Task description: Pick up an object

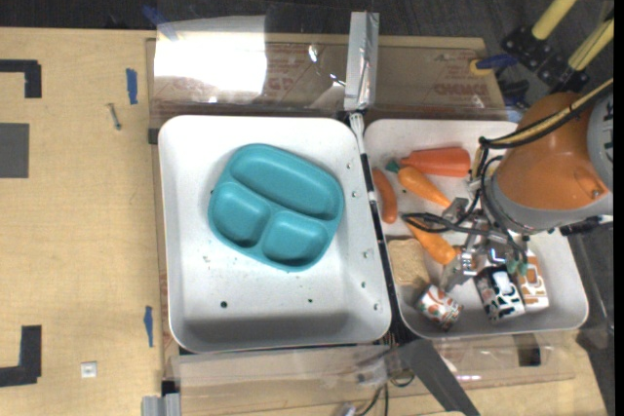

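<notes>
Grey arm [546,200], orange wrist band [548,163]

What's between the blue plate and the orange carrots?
In the camera view, bare white floor of the left bin, then both bins' walls, separate the blue plate from the carrots.

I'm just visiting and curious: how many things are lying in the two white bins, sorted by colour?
Teal: 1, the divided plate in the left bin.
Orange: 4, carrot-like pieces in the right bin.
Mixed white, small items: 3.
Total: 8, as far as I can tell.
</notes>
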`<move>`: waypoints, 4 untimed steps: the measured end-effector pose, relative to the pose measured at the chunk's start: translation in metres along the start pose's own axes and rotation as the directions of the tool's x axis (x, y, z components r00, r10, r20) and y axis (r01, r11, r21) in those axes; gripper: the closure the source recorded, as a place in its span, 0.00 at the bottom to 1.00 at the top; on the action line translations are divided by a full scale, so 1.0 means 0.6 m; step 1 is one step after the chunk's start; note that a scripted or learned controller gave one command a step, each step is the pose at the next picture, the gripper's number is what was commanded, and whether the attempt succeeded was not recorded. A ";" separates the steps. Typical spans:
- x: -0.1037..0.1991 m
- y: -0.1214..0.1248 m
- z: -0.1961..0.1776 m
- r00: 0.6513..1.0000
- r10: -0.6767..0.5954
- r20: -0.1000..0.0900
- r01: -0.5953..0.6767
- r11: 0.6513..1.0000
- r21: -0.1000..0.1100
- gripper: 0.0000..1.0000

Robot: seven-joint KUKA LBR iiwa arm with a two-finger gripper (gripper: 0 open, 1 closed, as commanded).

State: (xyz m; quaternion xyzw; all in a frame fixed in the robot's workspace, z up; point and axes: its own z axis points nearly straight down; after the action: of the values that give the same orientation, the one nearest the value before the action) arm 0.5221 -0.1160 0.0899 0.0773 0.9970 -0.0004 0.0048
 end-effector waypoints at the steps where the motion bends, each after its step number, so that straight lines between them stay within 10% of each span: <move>1: -0.001 0.021 -0.001 1.000 -0.002 0.004 0.002 1.000 0.002 0.00; 3: 0.056 0.033 -0.006 1.000 0.001 0.030 -0.001 1.000 -0.003 0.00; 4: -0.082 0.031 0.000 0.999 -0.040 0.007 0.040 0.999 -0.001 0.00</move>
State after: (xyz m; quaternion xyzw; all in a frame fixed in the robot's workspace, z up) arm 0.5738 -0.1054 0.0902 0.0574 0.9983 -0.0004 0.0081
